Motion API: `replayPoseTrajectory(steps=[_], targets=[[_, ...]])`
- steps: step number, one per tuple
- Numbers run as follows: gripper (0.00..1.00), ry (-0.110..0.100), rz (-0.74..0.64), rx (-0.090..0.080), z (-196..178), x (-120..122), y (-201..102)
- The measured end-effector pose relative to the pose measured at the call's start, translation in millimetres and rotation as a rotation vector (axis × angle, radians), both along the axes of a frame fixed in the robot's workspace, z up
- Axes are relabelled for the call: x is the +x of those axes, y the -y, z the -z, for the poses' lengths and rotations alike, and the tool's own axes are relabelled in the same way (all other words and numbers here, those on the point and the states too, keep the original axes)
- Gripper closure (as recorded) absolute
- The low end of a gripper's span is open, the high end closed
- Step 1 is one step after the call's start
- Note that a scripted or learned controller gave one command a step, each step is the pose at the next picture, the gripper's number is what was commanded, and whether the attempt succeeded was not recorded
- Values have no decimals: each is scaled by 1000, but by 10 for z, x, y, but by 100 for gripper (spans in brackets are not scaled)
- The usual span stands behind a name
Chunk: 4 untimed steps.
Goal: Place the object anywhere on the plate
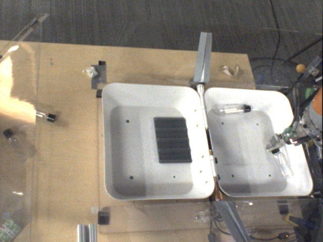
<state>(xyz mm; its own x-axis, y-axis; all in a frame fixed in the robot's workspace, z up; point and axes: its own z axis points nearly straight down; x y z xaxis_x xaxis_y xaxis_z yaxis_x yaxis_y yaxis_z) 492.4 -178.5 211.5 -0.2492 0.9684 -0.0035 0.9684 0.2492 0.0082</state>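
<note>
Because the arm comes in from the right, its gripper (278,146) sits low over the right part of the right bin (252,188), and just below it a clear plastic tube (283,164) lies at a slant toward the near right corner. The tube's upper end seems to meet the gripper tip, but whether it is clamped between the fingers or merely beside them cannot be told from this angle. A second clear tube with a dark cap (231,109) rests near the far wall of the same bin, well apart from the gripper. The dark ribbed plate (173,139) lies flat in the middle of the left bin (116,150), with bare floor all around it. Judging by its look, the tube is light, stiff, smooth and round, so it is likely to slip or roll when pinched; a grip across its width near the middle, with the fingers square to its long axis, would probably hold best, and a pinch at the very end could let it swing. Being transparent, its edges are hard to make out against the white bin. The plate's ridges may help stop it rolling once set down.
</note>
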Motion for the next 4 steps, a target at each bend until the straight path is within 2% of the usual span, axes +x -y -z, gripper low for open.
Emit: replayPoseTrajectory(steps=[1,2,3,4], targets=[[100,-4,326,3,-31,752,-468],[100,-5,487,3,26,1558,-1071],[100,-5,748,5,60,1767,-1677],[100,-4,137,3,-332,1648,-2299]])
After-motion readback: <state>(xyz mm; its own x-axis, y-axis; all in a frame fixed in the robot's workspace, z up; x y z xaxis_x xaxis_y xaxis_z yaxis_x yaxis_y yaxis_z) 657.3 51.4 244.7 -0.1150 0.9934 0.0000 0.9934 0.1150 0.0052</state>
